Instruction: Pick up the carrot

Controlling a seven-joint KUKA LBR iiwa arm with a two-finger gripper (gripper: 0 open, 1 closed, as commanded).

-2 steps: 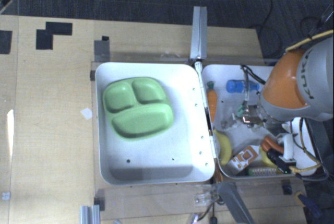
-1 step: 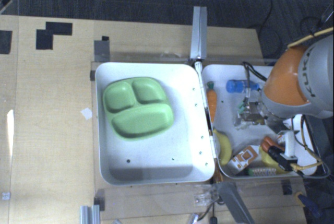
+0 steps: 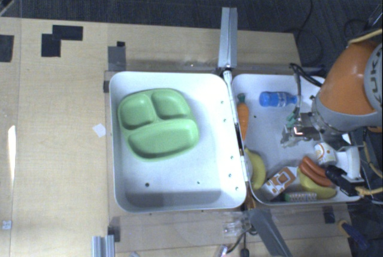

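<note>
Against the left wall of the right-hand shallow white bin (image 3: 272,79), just beside the divider betw. the two bins, the small orange plastic carrot (image 3: 242,119) was seen lying lengthwise along that wall, its pale stub end toward the far side. Nothing was seen on top of it; the yellow plastic banana (image 3: 258,169) lay near its lower end, apparently just apart.

The grey two-finger gripper (image 3: 297,132) was placed over the middle of the same bin, well apart from the carrot, w/ the blue plastic bottle (image 3: 277,98) off to its far-left side. Nothing could be made out in the gripper; whether it was spread or closed cannot be told from this slant.

The carrot was judged to be a light, stiff toy piece w/ a smooth and prob. somewhat slippery skin, not fragile. A hold across the thicker upper half was judged best, as the taper toward the tip could let it be squeezed out. Approx. no room was left on the wall side, so one finger would be crowded by the bin wall; a grasp w/ the fingers set along the wall, or a nudge inward first, was judged safer.

In the left-hand white bin (image 3: 179,196) a green divided plastic tray (image 3: 158,123) was noted, clear of the work.
</note>
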